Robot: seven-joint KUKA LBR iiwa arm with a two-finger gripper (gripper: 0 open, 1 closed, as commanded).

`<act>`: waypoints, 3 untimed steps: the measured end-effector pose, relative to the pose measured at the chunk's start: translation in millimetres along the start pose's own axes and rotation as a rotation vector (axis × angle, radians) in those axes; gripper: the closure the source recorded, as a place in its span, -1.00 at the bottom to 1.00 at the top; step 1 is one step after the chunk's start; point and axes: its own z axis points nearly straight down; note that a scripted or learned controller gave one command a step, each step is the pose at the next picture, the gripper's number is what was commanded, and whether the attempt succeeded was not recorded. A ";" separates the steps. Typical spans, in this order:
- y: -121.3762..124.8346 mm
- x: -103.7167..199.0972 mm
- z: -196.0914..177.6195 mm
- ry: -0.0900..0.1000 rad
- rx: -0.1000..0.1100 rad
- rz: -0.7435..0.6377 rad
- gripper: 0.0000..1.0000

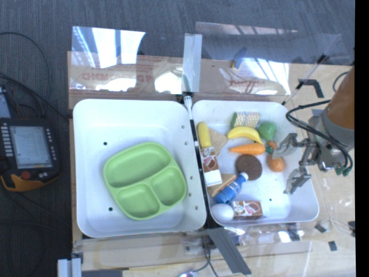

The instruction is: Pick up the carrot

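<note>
You are looking at two shallow white bins sitting side by side on the bench (pixel 340 212), both smooth, glossy plastic with rounded corners. The left bin (pixel 92 126) is holding a matte pale green plate (pixel 145 180) with rounded edges and three moulded compartments. The right bin (pixel 300 206) is crowding many small things together. The carrot (pixel 247 149), a smooth orange tapered shape, is lying roughly level near the bin's middle, its pointed end facing left. Just above it a curved yellow banana (pixel 244 133) is resting, with a round green piece (pixel 267 131) beside that. Touching the carrot's lower edge is a dark brown round disc (pixel 249 166). A small orange ball (pixel 277 164) is sitting to the carrot's lower right. Nearer the front a blue bottle (pixel 230 190) with a white cap is lying tilted, next to a white egg (pixel 222 212) and a small printed carton (pixel 248 209).

The jaws (pixel 294 160), bare grey metal, are standing spread apart with nothing between them, hanging over the right side of the right bin. The carrot is lying to their left, apart from them, with the orange ball between.
</note>
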 end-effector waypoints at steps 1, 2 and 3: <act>37.0 -62.9 124.5 0.004 -0.003 0.030 -1.00; 52.3 -106.6 132.1 -0.011 0.001 0.068 -1.00; 52.6 -109.6 118.9 -0.020 0.006 0.066 1.00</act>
